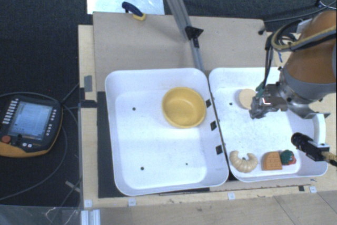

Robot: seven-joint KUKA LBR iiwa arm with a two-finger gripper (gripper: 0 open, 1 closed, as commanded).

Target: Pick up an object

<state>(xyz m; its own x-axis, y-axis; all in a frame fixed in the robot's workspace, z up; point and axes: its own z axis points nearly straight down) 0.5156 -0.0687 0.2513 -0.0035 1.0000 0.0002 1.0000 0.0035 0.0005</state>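
Two white bins side by side on a bench. In the left bin [158, 166], a yellow bowl [184, 107], upright, near the wall shared with the right bin [231, 79]. Gripper [261, 108] low over the right bin, just right of a pale round cookie [246, 98]; touching or apart, cannot tell. Grip state not readable from this angle. Along that bin's near wall: a croissant [244, 161], an orange cracker [272, 161] beside it, then a green and red piece [287, 157].
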